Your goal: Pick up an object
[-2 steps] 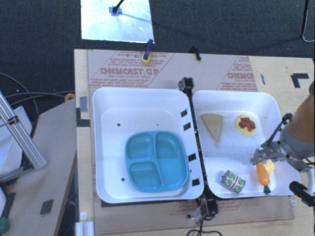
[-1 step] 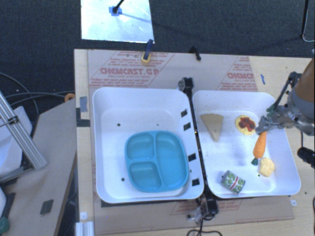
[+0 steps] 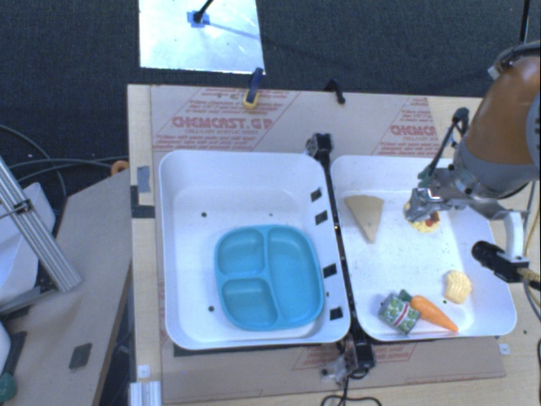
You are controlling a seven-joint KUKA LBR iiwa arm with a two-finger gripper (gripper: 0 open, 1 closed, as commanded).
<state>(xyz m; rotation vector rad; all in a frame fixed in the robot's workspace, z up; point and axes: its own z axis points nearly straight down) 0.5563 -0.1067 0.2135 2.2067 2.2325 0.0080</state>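
Camera view: gripper point(image 3: 420, 208) down over small red-yellow item point(image 3: 427, 222) directly beneath jaws. Jaw state: cannot tell. Nothing lifted yet; grasp and lift remain.

Under me a dark carpet point(image 3: 68, 49) covers the floor. On it, past my bench's far edge, lies a shiny metal sheet point(image 3: 201, 22). The bench top is a board point(image 3: 228, 121) printed with red letters. Black cables point(image 3: 42, 155) trail beyond its left edge, beside a metal rail point(image 3: 34, 235).
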